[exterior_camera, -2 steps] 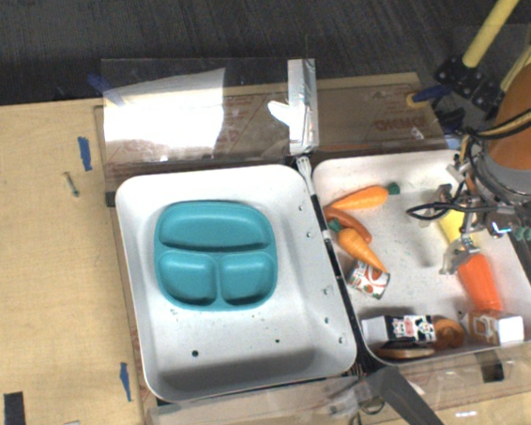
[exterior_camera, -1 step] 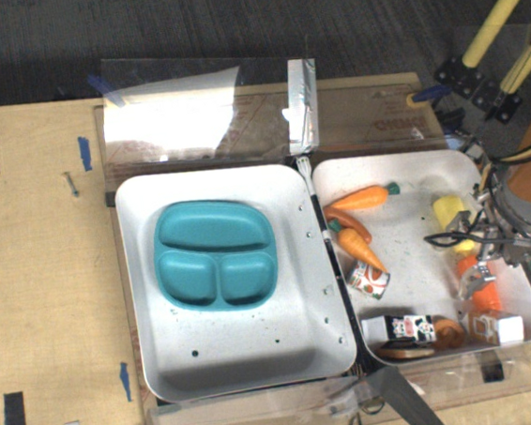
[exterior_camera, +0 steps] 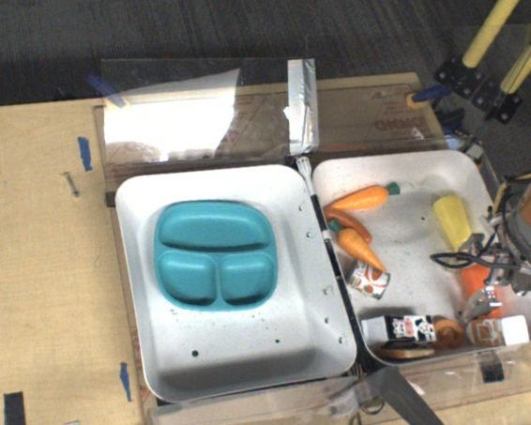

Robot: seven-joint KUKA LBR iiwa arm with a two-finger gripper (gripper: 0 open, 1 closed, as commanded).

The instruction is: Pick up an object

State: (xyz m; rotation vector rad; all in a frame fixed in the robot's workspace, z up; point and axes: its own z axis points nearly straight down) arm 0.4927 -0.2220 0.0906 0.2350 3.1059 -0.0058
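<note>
The right bin [exterior_camera: 402, 169] holds several small items. An orange carrot [exterior_camera: 368, 198] lies near its back left, and a second carrot [exterior_camera: 357, 243] lies just below it. A yellow block [exterior_camera: 452, 220] sits to the right of them. A small red and white can [exterior_camera: 370, 281] lies mid-left. Along the front wall lies a black and white carton [exterior_camera: 408, 328]. My gripper [exterior_camera: 486, 295] hangs low over the bin's front right corner, amid dark cables. A red-orange piece [exterior_camera: 473, 278] shows right at it; whether that is held is unclear.
The left bin [exterior_camera: 158, 360] bears a teal divided plate [exterior_camera: 216, 253]. A white and brown box [exterior_camera: 504, 330] and a brown item [exterior_camera: 447, 332] crowd the right bin's front right corner. Yellow poles [exterior_camera: 503, 3] stand at the back right.
</note>
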